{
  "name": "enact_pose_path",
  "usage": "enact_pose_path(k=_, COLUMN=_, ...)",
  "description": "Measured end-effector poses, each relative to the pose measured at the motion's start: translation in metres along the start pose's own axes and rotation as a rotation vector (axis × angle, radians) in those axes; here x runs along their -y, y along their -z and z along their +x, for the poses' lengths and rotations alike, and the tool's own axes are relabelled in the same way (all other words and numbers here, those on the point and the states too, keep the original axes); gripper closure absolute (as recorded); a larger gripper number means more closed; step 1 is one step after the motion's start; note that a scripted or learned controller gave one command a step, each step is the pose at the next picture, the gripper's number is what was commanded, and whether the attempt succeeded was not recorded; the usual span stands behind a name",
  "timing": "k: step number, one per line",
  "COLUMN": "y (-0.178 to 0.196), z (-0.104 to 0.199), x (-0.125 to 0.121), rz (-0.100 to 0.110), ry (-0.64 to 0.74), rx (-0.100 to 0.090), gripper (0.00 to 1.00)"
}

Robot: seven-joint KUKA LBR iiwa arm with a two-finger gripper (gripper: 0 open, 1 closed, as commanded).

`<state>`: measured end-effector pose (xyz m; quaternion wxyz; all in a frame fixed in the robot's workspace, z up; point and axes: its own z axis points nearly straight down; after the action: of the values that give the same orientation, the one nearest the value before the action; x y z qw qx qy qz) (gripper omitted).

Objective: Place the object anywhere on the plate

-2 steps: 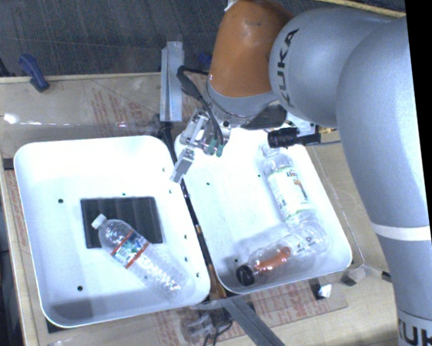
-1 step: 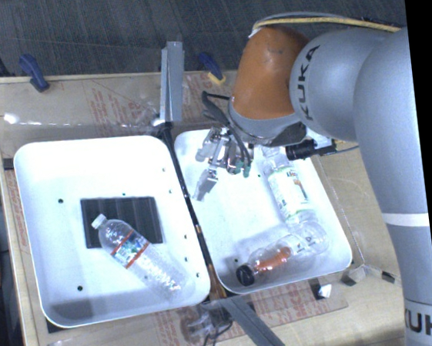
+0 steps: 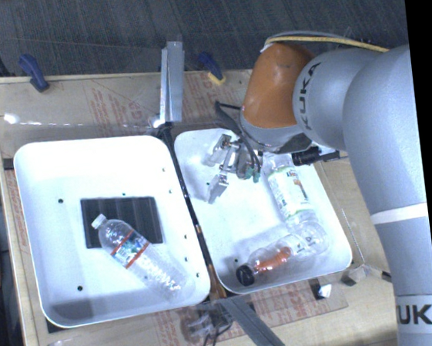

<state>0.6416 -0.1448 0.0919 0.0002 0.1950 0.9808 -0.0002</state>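
Camera view: bottle point(image 3: 140, 258) on plate point(image 3: 145, 213), well left of tool point(image 3: 222, 168).

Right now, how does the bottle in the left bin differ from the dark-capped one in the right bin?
The left-bin bottle has a white cap and a red-banded label; the dark-capped bottle shows an orange patch inside. The left-bin bottle lies diagonally, partly over the black plate; the dark-capped bottle lies near its bin's front wall, off any plate. Both are clear plastic, lying down.

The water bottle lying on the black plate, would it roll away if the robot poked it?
Probably. The water bottle is round and lies on its side, half across the black plate, so a sideways push would likely roll it. It looks like clear, thin plastic, so it may be light, slippery, and dent when squeezed.
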Motion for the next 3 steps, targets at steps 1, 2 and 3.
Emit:
enact_pose_path(k=1, y=0.003, z=-0.006, x=0.009, rz=0.0, ry=0.72, rx=0.007, gripper=0.0)
enact_pose_path(k=2, y=0.003, z=-0.015, x=0.021, rz=0.001, ry=0.742, rx=0.008, gripper=0.0)
enact_pose_path(k=3, y=0.004, z=-0.03, x=0.056, rz=0.002, ry=0.896, rx=0.01, gripper=0.0)
